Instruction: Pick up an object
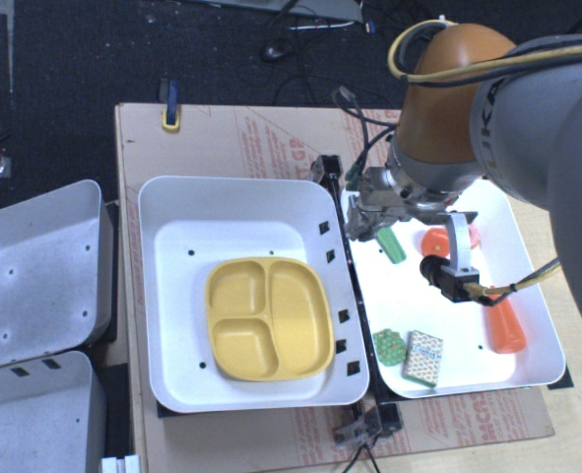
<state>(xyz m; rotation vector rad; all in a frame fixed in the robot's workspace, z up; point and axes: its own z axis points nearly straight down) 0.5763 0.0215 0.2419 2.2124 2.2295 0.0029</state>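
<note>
The gripper (372, 215) hangs over the upper left corner of the right bin (463, 338), centre right of the frame; whether it is wide or narrow cannot be told. A green block (391, 245) lies tilted just below it. Lower in that bin lie an orange carrot-like toy (507, 328), a patterned packet (424, 358) and a green knobbly piece (389, 346).

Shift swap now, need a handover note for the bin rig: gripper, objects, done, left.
Gripper: low in the right bin by the divider; open or shut unreadable, nothing seen held.
Right bin: green stick beside the gripper, red-orange piece, orange piece, green bumpy piece, patterned box.
Left bin: yellow divided plate.
Done: no pick evident.
Left: grasp and lift one object.
</note>
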